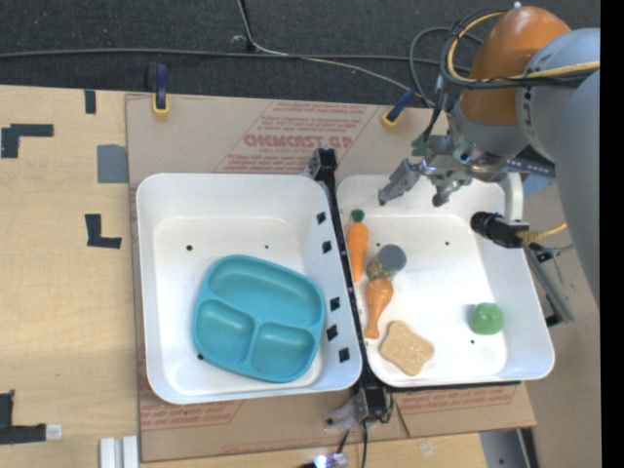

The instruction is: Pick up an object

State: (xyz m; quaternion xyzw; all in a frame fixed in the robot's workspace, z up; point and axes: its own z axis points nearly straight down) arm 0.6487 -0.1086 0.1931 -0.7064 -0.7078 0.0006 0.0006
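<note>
White bins: two shallow trays side by side on the bench; the left bin (pixel 161 261) carries a teal divided plate (pixel 258 318), the right bin (pixel 517 359) carries the loose pieces.
Pincer: the pincer (pixel 419 185) hangs over the far edge of the right bin, fingers spread apart, nothing between them.
Candidate objects: a carrot (pixel 357 247) lies along the divider wall, a grey round piece (pixel 391 258) just beside it, an orange drumstick-like toy (pixel 376 303) below, a tan bread slice (pixel 406 348) near the bin's near edge, a green ball (pixel 486 317) well apart toward the right wall.
Crowding risk: carrot, grey piece and drumstick sit touching or nearly so; a finger coming down there could land on a neighbour and shove things aside.
Wall risk: the carrot hugs the divider, so one finger may strike the wall.
Roll risk: the ball could squirt out of a closing grip.
Flat risk: the bread lies low; fingers may close above it.
</note>
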